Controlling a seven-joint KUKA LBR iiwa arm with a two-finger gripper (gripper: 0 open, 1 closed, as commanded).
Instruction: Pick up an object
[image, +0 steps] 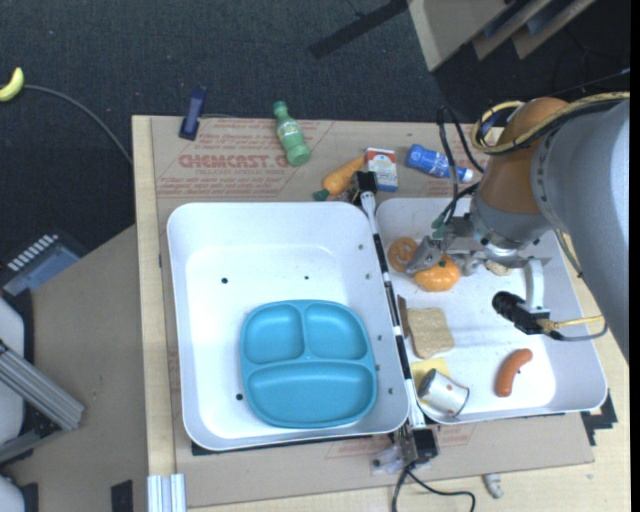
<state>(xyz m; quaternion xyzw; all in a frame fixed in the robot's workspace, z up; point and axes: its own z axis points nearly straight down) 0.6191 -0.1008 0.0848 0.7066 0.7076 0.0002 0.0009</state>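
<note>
My gripper (447, 252) is low in the upper left part of the right bin (570, 390), reaching in from the right. Just below its tip lies a small orange fruit-shaped toy (438, 277), touching or nearly touching it. An orange ring-shaped piece (402, 252) sits just to the gripper's left, by the bin wall. Further forward in the same bin are a tan bread slice (430, 330), a red-orange sausage (513, 371) and a metal cup on its side (443, 394).
The left bin (200, 260) holds a blue divided plate (308, 362). Behind the bins on the board lie a green bottle (292, 135), a carrot (345, 178), a small carton (381, 168), a blue bottle (432, 160) and a dark blue stick (192, 113). A black plug on a cable (516, 311) hangs below the wrist.
</note>
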